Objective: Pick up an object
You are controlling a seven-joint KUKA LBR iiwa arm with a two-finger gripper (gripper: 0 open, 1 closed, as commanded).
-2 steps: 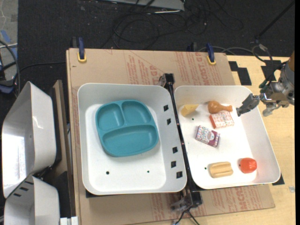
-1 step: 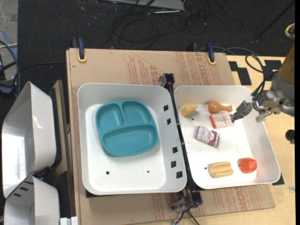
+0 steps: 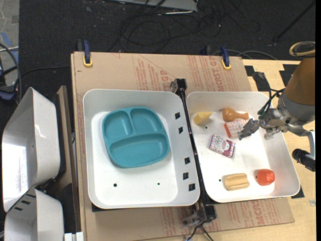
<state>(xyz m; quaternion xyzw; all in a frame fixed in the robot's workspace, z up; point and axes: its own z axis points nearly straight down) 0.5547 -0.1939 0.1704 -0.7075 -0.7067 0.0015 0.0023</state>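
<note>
I see the arm (image 3: 301,92) reaching in from the right side, low over the right bin (image 3: 283,159). Its orange band sits up near the bin's far right corner. The hand (image 3: 249,128) points left, toward the middle of that bin. I can see dark fingers (image 3: 247,130) spread a little, with nothing between them, so the hand is loose and not holding anything. The fingertips are just beside a small red and white packet (image 3: 233,128), maybe touching it; I cannot tell for sure.

In the same bin I see a brown pear-shaped toy (image 3: 233,114) right behind the packet, a yellow wedge (image 3: 202,117) near the far left corner, and a pink and white pack (image 3: 222,145) in the middle. A tan bun (image 3: 235,181) and a red tomato (image 3: 265,176) lie near the front edge.

The left bin (image 3: 98,149) holds a teal tray (image 3: 135,136) with three parts. Both bins sit on the brown worktop (image 3: 150,72).
</note>
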